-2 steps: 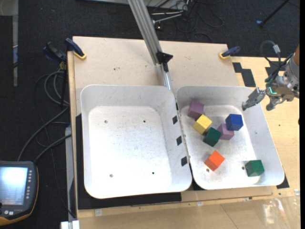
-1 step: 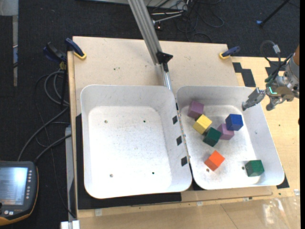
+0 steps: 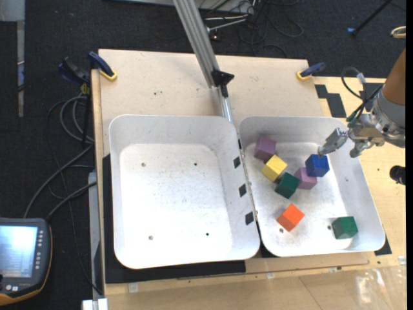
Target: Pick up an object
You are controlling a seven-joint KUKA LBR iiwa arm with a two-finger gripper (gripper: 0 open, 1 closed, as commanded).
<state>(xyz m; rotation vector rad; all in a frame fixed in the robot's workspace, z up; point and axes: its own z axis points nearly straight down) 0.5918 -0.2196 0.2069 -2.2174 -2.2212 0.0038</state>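
Observation:
The right bin (image 3: 361, 192) holds several small cubes: a purple one (image 3: 264, 147), a yellow one (image 3: 274, 168), a dark green one (image 3: 286, 185), a smaller purple one (image 3: 307, 178), a blue one (image 3: 317, 165), an orange one (image 3: 290, 216) and a green one (image 3: 344, 227) near the front right corner. My gripper (image 3: 343, 143) hangs over the bin's right rear part, just right of and above the blue cube. Its two fingers stand apart, open, with nothing between them.
The left bin (image 3: 129, 173) lies beside the right one, sharing a middle wall. A slanted metal pole (image 3: 197, 34) comes down to the bench behind the bins. Clamps sit at the bench's rear corners (image 3: 103, 66). A handheld pendant (image 3: 22, 257) lies at lower left.

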